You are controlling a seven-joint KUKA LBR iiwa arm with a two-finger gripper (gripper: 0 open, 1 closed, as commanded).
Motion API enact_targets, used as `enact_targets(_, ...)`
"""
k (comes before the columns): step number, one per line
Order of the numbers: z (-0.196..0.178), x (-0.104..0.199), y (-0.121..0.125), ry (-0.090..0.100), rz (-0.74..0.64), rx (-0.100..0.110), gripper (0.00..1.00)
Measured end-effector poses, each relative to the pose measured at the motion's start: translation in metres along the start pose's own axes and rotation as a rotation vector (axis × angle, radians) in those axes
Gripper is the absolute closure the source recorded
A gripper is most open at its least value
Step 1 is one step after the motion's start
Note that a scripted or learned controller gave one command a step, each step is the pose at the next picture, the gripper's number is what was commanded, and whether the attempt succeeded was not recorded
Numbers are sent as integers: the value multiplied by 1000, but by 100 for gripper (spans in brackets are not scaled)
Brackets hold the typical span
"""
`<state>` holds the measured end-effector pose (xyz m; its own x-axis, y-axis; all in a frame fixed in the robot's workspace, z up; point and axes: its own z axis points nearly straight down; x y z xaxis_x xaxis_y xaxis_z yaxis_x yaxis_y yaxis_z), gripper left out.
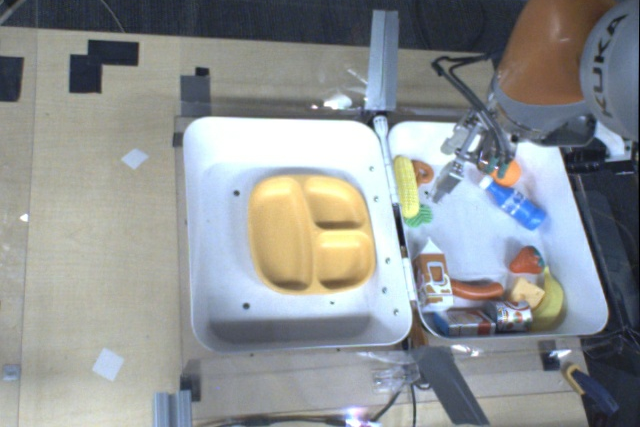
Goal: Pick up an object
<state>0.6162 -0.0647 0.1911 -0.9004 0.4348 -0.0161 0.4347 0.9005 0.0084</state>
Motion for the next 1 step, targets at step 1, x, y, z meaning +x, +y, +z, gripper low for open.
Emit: enact_targets(1,-18,-26,-12,5,-227,3,0)
